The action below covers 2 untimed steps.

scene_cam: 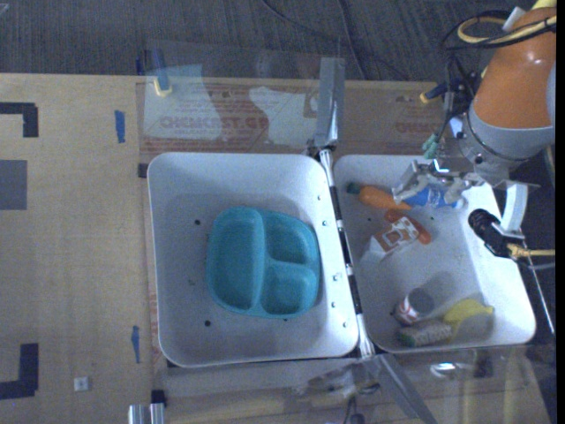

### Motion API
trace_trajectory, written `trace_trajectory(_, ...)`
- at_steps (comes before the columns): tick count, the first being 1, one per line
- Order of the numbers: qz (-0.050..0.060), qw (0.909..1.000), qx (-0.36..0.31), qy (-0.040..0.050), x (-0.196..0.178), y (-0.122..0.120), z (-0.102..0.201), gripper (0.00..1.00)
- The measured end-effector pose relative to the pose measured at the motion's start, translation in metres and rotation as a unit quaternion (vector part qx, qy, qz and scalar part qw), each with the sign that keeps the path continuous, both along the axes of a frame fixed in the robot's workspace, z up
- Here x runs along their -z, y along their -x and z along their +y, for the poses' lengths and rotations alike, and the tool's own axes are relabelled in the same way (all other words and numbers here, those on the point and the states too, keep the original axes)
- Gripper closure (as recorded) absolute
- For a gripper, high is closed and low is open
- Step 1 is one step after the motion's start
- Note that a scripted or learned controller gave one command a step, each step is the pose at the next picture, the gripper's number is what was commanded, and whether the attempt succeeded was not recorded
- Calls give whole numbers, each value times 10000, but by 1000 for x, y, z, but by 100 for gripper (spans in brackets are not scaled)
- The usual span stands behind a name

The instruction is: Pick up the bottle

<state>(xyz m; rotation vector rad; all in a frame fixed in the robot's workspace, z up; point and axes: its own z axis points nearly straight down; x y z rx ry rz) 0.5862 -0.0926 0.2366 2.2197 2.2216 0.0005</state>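
The metal two-finger claw point(422, 177) hangs low over the right white plastic bin point(521, 283), beside an orange carrot-shaped toy point(381, 198); whether it is open or closed, I cannot tell.

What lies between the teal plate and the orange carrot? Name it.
The adjoining rims of both white bins, seen in the camera view.
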Motion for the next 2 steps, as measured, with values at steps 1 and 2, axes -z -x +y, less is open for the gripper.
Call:
trace_trajectory(1,-1,9963,864,2,-8,-59,-66,0)
trace_trajectory(2,3,10000,40,-2,137,-81,-97,0)
